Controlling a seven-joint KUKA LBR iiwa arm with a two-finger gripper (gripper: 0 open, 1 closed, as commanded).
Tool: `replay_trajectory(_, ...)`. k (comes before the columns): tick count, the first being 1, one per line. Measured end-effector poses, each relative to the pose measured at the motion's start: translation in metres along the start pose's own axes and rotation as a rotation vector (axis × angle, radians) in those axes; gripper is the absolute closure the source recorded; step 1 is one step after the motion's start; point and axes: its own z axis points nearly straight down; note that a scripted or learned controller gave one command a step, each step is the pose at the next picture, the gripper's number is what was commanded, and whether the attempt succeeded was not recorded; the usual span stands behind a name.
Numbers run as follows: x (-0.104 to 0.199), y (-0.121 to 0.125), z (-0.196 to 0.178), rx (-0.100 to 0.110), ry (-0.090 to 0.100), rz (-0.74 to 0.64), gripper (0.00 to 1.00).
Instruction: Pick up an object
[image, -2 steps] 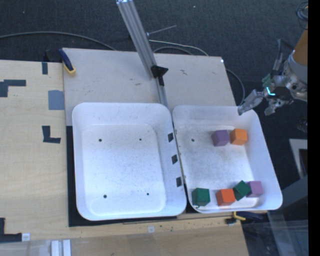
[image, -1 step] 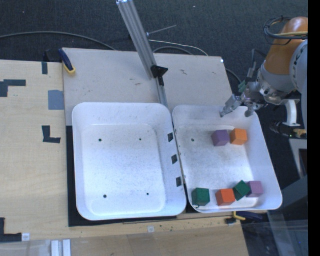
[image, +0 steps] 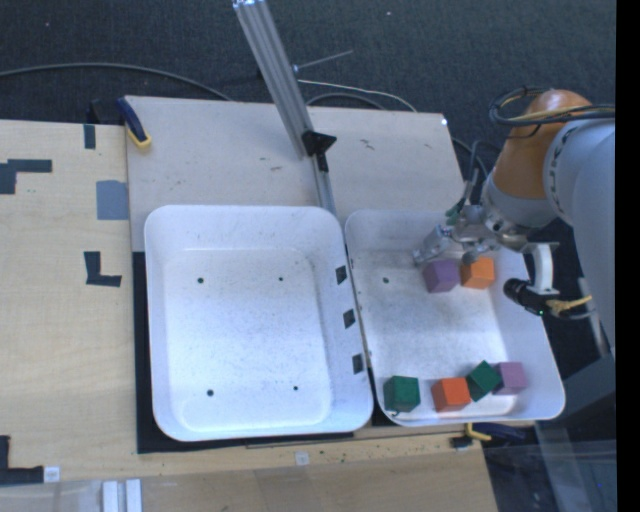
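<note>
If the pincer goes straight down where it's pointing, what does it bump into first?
Probably the purple block, which sits right under the pincer, with the orange block just beside it. Depth is hard to judge from this slanted view.

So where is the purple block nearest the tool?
The purple block lies in the right bin, near its far right side, just below the tool and beside an orange block.

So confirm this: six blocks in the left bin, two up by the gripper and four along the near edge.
Wrong bin. The camera view shows all six in the right bin: a purple block and orange block by the gripper, four along the near edge.
</note>
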Motion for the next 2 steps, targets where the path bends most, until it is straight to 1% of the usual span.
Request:
replay_trajectory(1,0.035,-0.030,0.021,0.009,-0.001,0.001,0.00)
replay_trajectory(2,0.035,-0.029,0.011,0.009,0.002,0.001,1.00)
